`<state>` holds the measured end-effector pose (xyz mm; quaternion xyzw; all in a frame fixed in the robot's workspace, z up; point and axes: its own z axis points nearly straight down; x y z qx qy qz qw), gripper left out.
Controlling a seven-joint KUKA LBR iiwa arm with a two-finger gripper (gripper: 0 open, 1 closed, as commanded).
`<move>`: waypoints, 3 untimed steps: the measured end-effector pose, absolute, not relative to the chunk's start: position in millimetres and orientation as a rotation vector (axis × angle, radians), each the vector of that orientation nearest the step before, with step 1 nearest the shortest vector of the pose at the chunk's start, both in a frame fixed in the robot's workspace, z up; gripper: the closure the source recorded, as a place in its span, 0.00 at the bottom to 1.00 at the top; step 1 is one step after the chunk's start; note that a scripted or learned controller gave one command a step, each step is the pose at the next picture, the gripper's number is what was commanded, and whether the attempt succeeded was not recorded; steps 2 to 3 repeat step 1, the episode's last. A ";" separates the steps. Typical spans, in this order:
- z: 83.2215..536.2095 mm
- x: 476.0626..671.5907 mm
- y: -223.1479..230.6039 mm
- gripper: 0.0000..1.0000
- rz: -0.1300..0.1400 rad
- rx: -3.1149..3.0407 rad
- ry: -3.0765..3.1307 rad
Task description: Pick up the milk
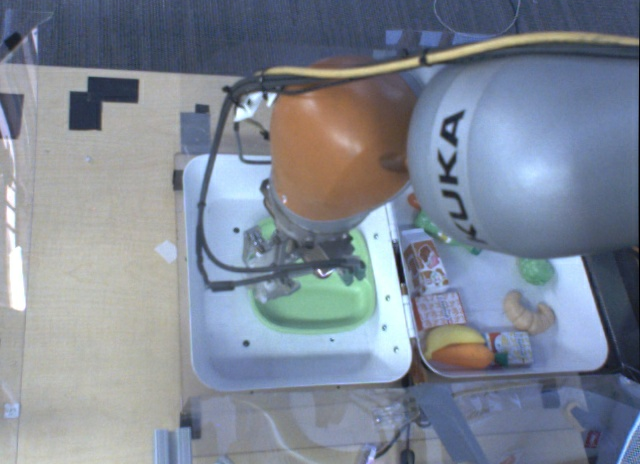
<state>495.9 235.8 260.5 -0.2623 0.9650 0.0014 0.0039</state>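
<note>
A small white carton with a reddish picture, which looks like the milk [427,264], lies at the left side of the right bin [580,352], close to the divider. My gripper [305,264] hangs over the left bin [215,352], just above the far rim of a light green bowl [318,304]. The orange band and grey body of the arm cover most of the gripper from above. The gripper stands well left of the carton, with the bins' shared wall between them.
In the right bin lie a red-patterned box [440,309], an orange and yellow fruit [456,346], a small juice box [512,347], a tan knobbly piece [528,314] and a green ball [536,271]. Black cables [205,242] loop over the left bin.
</note>
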 end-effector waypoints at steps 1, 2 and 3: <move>260.5 495.9 235.7 0.00 0.004 -0.822 3.024; 260.5 495.9 235.7 0.00 0.004 -0.822 3.024; 260.5 495.9 235.7 0.00 0.004 -0.822 3.024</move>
